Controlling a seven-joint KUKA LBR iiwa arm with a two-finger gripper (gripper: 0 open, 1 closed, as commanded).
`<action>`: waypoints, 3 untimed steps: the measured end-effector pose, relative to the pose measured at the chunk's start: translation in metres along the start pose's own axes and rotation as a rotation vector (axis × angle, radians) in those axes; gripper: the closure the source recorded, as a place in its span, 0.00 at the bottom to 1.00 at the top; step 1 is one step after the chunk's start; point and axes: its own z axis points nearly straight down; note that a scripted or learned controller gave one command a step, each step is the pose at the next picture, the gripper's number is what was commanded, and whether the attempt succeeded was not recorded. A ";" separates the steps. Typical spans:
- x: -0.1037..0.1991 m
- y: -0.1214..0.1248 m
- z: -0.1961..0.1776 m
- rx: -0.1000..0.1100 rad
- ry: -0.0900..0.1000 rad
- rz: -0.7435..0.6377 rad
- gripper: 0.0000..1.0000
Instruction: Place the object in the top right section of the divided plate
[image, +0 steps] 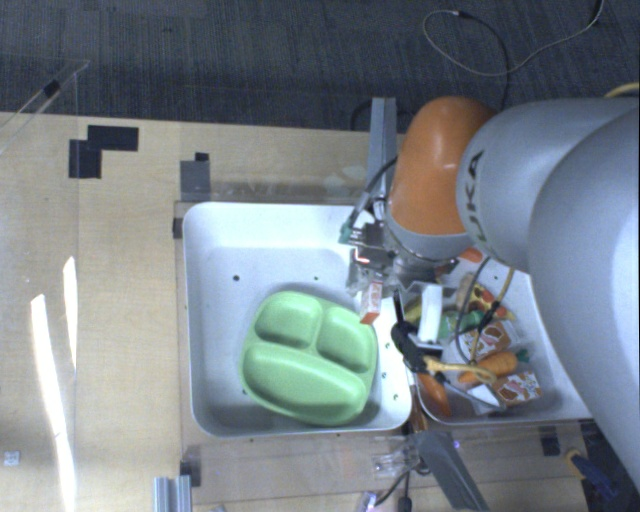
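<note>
A green divided plate (308, 360) lies tilted in the left white bin (225, 290), with two small sections at its upper side and one large section below. The gripper (371, 300) hangs from the grey and orange arm over the plate's upper right rim, beside the top right section (345, 340). A small white and orange-red object (369, 314) shows at the gripper's lower end, just above that rim. Whether it is gripped is hidden from this angle.
The right bin (560, 400) holds several items under the arm: an orange carrot (496, 362), printed packets (516, 386) and a yellow strip (462, 371). The ridge between the bins runs just right of the plate. The arm's bulk covers most of the right bin.
</note>
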 end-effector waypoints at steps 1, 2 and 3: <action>0.000 0.001 -0.009 0.000 0.002 0.000 1.00; 0.013 -0.016 -0.029 0.001 -0.003 -0.285 1.00; -0.005 -0.051 -0.101 0.000 -0.003 -0.511 1.00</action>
